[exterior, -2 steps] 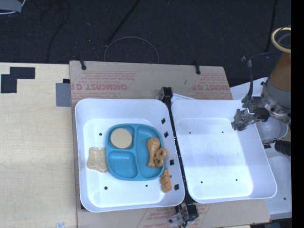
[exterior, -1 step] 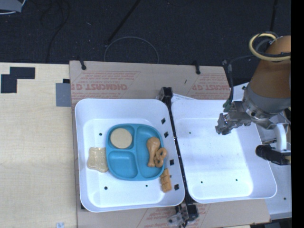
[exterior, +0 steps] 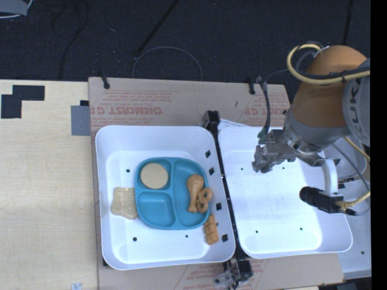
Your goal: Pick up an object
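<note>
Two white bins sit side by side. My left bin (exterior: 115, 162) holds a blue divided tray (exterior: 163, 213) carrying a round cracker (exterior: 153, 175) and a pretzel-like piece (exterior: 198, 193); a pale biscuit (exterior: 124, 202) touches its left edge. My gripper (exterior: 263, 160) hovers over the right bin (exterior: 290, 222), its opening unreadable, grasping nothing I can see.

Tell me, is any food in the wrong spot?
Yes. A pale bread slice lies off the blue divided tray, on the left bin's floor. A small brown piece lies outside the tray's lower right corner too.
</note>
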Controlling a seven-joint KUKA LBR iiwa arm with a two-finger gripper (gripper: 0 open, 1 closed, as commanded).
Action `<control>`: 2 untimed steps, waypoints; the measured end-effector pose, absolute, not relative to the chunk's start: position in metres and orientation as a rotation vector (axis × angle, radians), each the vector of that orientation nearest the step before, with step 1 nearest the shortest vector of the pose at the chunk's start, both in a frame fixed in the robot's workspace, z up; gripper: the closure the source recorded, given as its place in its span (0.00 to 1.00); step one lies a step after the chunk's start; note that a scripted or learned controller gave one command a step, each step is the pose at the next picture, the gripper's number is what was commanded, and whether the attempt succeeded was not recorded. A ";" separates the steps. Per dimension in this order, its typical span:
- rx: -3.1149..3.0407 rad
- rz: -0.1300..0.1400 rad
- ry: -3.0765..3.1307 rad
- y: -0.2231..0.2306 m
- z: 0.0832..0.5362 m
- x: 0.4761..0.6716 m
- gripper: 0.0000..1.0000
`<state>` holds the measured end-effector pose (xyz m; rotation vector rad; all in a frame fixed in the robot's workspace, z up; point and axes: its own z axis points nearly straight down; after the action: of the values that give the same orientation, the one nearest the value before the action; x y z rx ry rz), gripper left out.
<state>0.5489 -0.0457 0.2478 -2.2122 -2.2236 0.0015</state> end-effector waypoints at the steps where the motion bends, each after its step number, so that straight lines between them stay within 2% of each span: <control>1: -2.213 0.005 -2.221 0.001 0.233 0.535 1.00; 2: -2.214 0.003 -2.223 0.049 0.232 0.533 1.00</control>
<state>0.5334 0.0485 0.2319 -2.2135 -2.2227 0.0032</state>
